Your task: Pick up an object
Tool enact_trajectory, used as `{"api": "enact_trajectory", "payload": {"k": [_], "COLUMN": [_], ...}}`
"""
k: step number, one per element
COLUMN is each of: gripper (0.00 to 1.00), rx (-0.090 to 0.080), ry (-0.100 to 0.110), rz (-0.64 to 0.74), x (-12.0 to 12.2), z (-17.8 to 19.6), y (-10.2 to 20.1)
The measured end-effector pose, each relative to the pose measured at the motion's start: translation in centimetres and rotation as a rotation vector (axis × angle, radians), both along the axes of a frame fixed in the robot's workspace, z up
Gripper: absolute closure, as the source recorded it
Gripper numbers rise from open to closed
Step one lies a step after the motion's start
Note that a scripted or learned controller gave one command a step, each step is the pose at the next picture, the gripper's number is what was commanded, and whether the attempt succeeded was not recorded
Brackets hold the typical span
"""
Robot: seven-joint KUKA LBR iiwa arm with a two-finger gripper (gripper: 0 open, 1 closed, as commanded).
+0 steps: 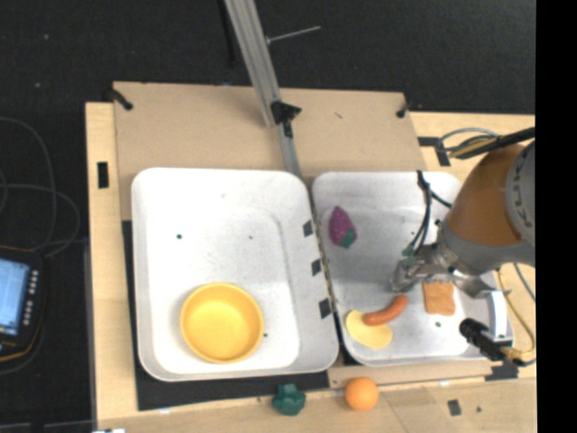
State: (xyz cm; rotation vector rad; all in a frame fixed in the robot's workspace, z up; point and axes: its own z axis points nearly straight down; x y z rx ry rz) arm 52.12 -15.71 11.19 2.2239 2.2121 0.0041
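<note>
Gripper (413,273) is down in the right bin (379,197), can't tell its state from up here. Toast (439,298) sits just beside it, sausage (383,312) on a yellow slice (370,334) nearby. Purple thing (341,226) further back. Yellow bowl (222,321) in the left bin (216,206).

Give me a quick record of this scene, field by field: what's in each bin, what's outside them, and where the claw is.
left bin: yellow bowl, near the front
right bin: purple toy, sausage, pale yellow piece, tan block
bench, in front of bins: orange ball, green toy
claw: low in the right bin, above the sausage, beside the tan block
claw's hold: cannot tell
</note>
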Motion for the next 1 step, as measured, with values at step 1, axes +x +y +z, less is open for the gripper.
{"api": "enact_trajectory", "payload": {"k": [1], "gripper": [1.00], "rx": [0.000], "ry": [-0.001], "rz": [0.008], "x": [-0.14], "z": [4.47], "y": [0.25]}}
